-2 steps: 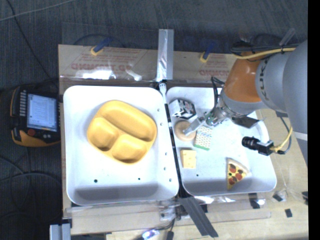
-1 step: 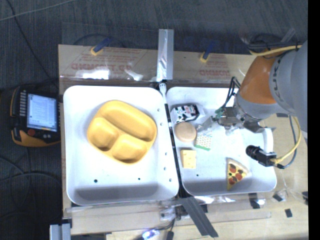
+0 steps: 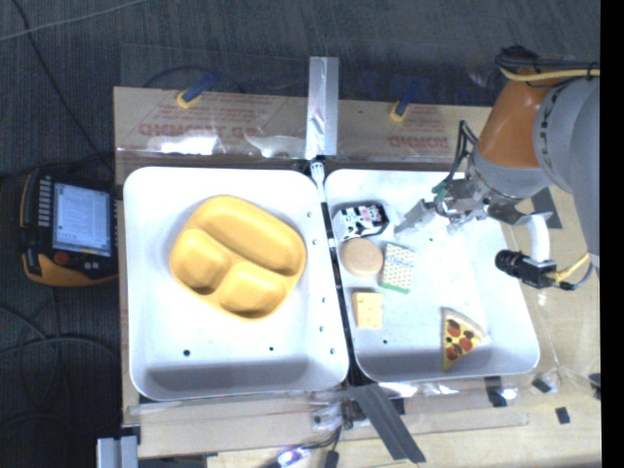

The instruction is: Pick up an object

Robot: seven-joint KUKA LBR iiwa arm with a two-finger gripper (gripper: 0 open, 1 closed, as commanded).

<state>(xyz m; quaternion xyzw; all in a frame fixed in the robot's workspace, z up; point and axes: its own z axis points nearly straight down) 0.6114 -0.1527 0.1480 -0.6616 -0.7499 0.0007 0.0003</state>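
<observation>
My gripper (image 3: 421, 214) hangs low over the upper part of the right bin (image 3: 507, 291), its two fingers parted with nothing between them and their tips pointing left toward a cluster of small objects. Nearest the tips lies a black-and-white item (image 3: 359, 218), close against the divider between the bins; what it is I cannot tell. Just below it sits a round tan disc (image 3: 362, 257), and touching the disc's right side is a green-and-white speckled card (image 3: 397, 267), tilted slightly, its long axis running top to bottom. Below the disc lies a small yellow square block (image 3: 368, 309). Well apart, in the bin's lower right corner, a pizza slice (image 3: 459, 338) rests with its crust on the upper edge and its point aimed down. A large yellow cushion-like shape (image 3: 237, 253) sits in the left bin (image 3: 156, 359).
</observation>
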